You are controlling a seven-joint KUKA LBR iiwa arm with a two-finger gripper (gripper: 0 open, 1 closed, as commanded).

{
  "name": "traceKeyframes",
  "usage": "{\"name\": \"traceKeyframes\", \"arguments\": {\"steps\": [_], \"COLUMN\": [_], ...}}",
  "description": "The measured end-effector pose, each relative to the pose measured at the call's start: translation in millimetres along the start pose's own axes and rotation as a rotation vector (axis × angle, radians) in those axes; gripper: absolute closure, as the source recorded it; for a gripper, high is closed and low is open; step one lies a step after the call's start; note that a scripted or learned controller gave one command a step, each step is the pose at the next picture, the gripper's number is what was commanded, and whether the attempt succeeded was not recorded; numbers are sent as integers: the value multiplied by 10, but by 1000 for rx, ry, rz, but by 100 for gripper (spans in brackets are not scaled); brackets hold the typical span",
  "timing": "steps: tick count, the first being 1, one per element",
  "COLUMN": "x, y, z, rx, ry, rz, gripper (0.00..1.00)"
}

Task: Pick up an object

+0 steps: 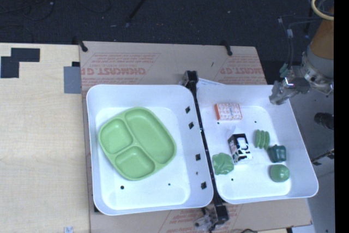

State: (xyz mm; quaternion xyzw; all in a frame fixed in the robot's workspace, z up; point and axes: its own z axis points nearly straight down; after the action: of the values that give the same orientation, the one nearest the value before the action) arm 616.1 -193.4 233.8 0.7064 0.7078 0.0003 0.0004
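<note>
The right bin [289, 117] holds an orange-and-white box [228, 111], a black-and-white item [239, 148], a light green ribbed piece [262, 139], a dark green pepper-like piece [277, 153], a round green piece [279, 173] and a green leafy lump [222, 163]. My gripper [282, 90] hovers over the far right rim of that bin, apart from all the objects.
The left bin [109, 95] carries a green divided plate [137, 142]. Both bins rest on a cardboard sheet [142, 65] on the wooden bench [38, 139]. A black divider [199, 136] separates the bins. Arm body [322, 57] rises at right.
</note>
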Motion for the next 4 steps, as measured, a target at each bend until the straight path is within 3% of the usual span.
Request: {"name": "traceKeyframes", "arguments": {"steps": [3,4], "x": [1574,2107], "y": [-570,-649], "z": [-20,100], "rx": [6,6], "ry": [2,2], "rz": [-1,-1], "gripper": [100,100]}}
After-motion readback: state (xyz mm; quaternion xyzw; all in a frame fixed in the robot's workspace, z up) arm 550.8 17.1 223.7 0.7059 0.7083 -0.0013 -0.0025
